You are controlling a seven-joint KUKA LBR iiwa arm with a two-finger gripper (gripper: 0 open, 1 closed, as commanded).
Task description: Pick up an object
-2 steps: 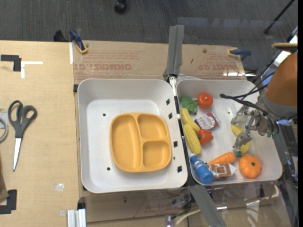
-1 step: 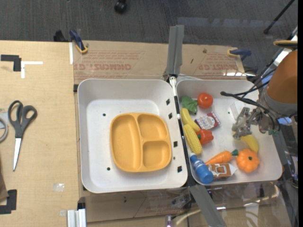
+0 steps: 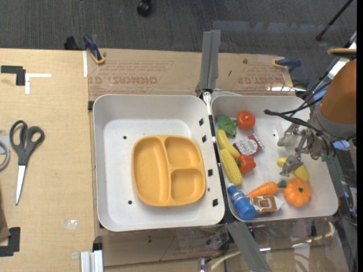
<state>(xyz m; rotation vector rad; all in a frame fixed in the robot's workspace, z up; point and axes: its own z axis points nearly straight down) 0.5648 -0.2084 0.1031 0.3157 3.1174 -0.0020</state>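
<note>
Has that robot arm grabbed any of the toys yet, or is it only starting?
Nothing looks picked up yet. The metal two-finger gripper hangs low in the right white bin, beside a small yellow toy and an orange plastic pumpkin. Grasping and lifting one remain.

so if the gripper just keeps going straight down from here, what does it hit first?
Most likely the small yellow toy in the right bin: the gripper hangs right over it, pointing down. The pumpkin sits just beside that line. Height above the toy is unclear from this slanted view.
</note>
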